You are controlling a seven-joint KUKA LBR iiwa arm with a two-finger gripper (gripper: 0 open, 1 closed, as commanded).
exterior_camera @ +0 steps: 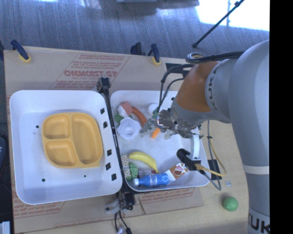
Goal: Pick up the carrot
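On the tabletop [41,64], the jaws [155,130] were shut around the small orange carrot [156,133] over the right bin [198,183].

Grey ribbed carpet [68,23] beyond the bench, washed pale by bright light [233,13] at upper right. Brown printed cardboard [59,68] over the benchtop, pinned by blue clamps [20,50].

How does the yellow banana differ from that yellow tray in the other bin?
The banana is small, curved and bright yellow; the tray is broad, flat, paler and split into three compartments. The banana lies among clutter in the right bin, the tray alone in the left bin. Both are yellow.
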